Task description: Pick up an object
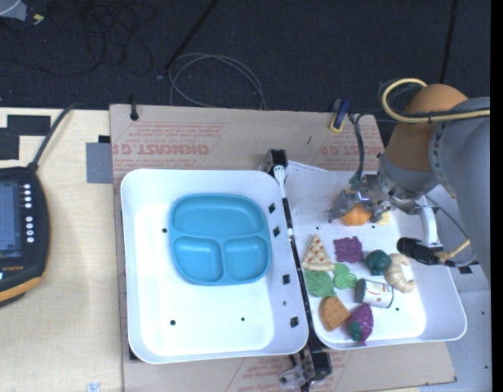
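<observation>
Overhead view of the desk (pixel 64 317), which carries two shallow white bins side by side on a cardboard sheet (pixel 211 133). The left bin (pixel 149 300) holds one thing, a blue divided plate (pixel 220 239), lying flat near its middle and well apart from the walls. The right bin (pixel 447 317) holds the loose toy food from which one piece is to be picked: a pizza slice (pixel 317 255), a purple block (pixel 347 248), green leafy pieces (pixel 329 281), a dark green ball (pixel 377 261), a small can (pixel 374 293), a waffle-like piece (pixel 334 311), a bunch of grapes (pixel 360 322) and a pale mushroom-like piece (pixel 400 272). They lie crowded toward the near half of the bin, several touching, which leaves little free room around any one of them. An orange piece (pixel 358 215) lies apart from the cluster, toward the far side of the bin, and so looks the easiest target. The gripper (pixel 358 205) is down at this piece, the arm (pixel 460 149) reaching in from the right. Whether the jaws are released or clenched cannot be told at this size, and a grasp cannot be confirmed. A control pendant (pixel 11 227) rests at the desk's left edge, clear of the work.
</observation>
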`<state>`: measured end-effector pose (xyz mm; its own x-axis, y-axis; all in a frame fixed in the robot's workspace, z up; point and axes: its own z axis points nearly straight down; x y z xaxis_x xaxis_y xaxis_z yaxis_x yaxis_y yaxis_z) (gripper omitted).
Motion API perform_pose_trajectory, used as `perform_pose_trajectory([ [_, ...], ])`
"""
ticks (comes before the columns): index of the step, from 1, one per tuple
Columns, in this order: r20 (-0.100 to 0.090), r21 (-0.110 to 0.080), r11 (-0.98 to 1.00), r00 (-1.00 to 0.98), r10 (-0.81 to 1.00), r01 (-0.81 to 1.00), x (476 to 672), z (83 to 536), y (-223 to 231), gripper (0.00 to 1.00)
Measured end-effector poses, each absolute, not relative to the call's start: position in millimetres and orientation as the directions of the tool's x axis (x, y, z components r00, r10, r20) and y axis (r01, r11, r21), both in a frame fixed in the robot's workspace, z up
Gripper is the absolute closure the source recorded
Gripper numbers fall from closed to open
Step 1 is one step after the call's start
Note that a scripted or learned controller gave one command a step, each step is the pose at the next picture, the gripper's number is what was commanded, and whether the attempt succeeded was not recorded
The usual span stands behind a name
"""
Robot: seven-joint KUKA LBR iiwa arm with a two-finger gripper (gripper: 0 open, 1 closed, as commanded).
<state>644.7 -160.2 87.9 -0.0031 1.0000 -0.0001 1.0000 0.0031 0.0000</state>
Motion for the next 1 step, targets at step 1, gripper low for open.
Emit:
perform_pose_trajectory([
  [1,0.001,-0.003,0.004,-0.004,1.000,1.000,643.8,97.8,-160.3,1.00],
])
